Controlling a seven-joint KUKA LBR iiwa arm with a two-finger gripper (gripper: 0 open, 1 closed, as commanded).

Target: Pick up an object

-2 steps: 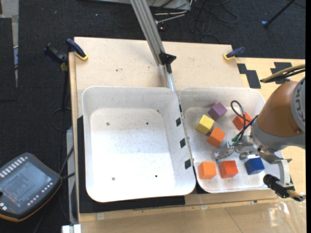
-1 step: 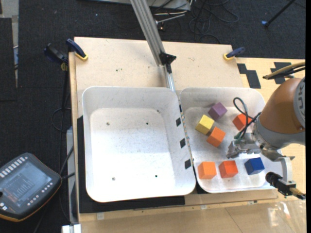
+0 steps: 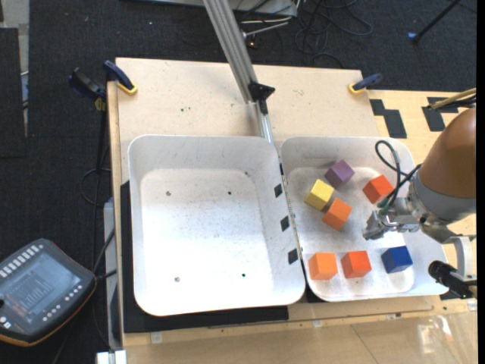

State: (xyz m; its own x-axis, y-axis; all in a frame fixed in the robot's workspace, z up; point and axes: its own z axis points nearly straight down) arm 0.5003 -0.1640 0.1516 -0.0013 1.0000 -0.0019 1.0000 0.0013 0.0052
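Observation:
The right bin holds several small blocks: a purple one, a yellow one, an orange one just below it, a red-orange one at the right, and along the front an orange one, a red-orange one and a blue one. My gripper hangs low over the right part of this bin, between the red-orange block at the right and the blue block. I see no block between its fingers.
The left bin lies beside the right one. A slanted metal pole runs from the top down to the bins' shared back edge. Clamps hold the board's corners. A teach pendant lies at the lower left.

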